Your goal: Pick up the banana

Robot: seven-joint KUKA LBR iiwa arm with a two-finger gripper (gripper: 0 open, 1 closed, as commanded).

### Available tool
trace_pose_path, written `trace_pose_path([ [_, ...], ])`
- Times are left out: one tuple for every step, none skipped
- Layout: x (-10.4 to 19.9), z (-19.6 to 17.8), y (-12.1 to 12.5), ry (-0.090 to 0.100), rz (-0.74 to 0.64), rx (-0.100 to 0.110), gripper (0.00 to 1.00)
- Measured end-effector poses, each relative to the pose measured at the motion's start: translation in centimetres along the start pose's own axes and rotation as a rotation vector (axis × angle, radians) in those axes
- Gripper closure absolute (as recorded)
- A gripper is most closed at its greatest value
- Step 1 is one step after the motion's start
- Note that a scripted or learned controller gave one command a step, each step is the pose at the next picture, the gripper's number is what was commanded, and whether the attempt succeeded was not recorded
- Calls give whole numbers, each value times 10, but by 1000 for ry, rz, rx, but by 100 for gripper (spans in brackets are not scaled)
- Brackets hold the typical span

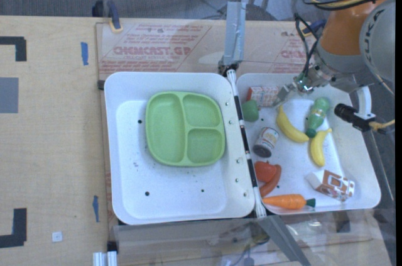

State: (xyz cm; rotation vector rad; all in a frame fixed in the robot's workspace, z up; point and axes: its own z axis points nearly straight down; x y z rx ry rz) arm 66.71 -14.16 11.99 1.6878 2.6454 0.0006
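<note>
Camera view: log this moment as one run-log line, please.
task: pick up banana | gripper: above right bin, far edge | bananas: two, lying in bin | held: nothing seen

Two white bins are seen side by side. A green divided plate (186, 129) lies in the left bin (125, 195). In the right bin (367, 186), two bananas (290, 125) (318, 146) are placed on either side of a green bottle (316, 116); a small can (266, 141), a carrot (287, 201) and a red pepper (268, 173) lie nearer the divider. The gripper (303, 83) is positioned above the bin's far edge.
</note>
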Motion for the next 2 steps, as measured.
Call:
trace_pose_path([
  [33, 31, -32, -2, -4, -5, 0],
  [29, 19, -32, -9, 1, -9, 100],
])
